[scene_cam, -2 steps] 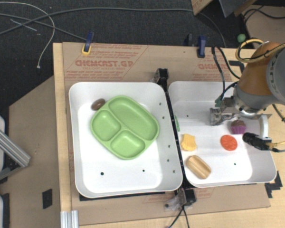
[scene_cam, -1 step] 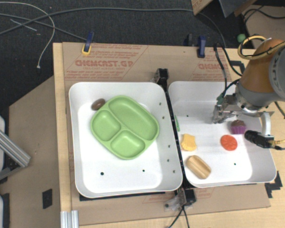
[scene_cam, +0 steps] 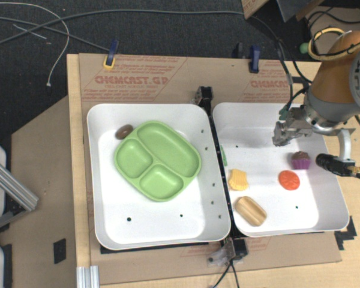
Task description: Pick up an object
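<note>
In the right bin (scene_cam: 261, 122) lie a small purple object (scene_cam: 300, 159), an orange-red round piece (scene_cam: 289, 180), a yellow piece (scene_cam: 237, 179) and a tan bread-like roll (scene_cam: 251, 210). My gripper (scene_cam: 283, 135) hangs over the upper part of that bin, up and to the left of the purple object, with nothing visible between its fingers. The left bin (scene_cam: 105, 203) holds a green divided plate (scene_cam: 158, 159) and a small brown object (scene_cam: 125, 131) at the plate's upper left.
The arm's orange band and grey wrist (scene_cam: 336, 83) reach in from the upper right. A black part (scene_cam: 336, 164) sticks over the right bin's right rim. Two clamps (scene_cam: 112, 53) pin the cardboard base at the back.
</note>
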You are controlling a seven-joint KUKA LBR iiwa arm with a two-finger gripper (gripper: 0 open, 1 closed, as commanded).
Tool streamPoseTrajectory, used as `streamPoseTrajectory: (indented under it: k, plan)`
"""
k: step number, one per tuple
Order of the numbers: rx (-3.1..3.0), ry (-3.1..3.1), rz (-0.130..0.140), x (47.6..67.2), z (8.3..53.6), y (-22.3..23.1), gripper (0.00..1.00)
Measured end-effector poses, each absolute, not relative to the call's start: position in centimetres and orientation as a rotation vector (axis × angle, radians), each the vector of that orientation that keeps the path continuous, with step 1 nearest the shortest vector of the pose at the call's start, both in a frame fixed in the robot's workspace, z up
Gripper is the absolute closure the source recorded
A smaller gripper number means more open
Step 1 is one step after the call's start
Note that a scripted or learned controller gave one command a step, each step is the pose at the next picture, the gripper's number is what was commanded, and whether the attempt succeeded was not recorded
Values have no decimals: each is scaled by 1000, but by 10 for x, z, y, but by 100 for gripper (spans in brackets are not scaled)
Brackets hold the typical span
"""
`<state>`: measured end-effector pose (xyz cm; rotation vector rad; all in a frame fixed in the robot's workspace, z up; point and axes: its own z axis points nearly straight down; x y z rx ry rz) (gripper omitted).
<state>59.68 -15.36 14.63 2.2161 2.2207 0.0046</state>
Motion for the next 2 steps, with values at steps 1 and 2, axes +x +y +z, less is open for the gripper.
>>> streamPoseTrajectory:
  k: [1,2]
  plan:
    - [2215,2219,6,608,197,-151,100]
    - [2216,2221,4,609,222,-151,100]
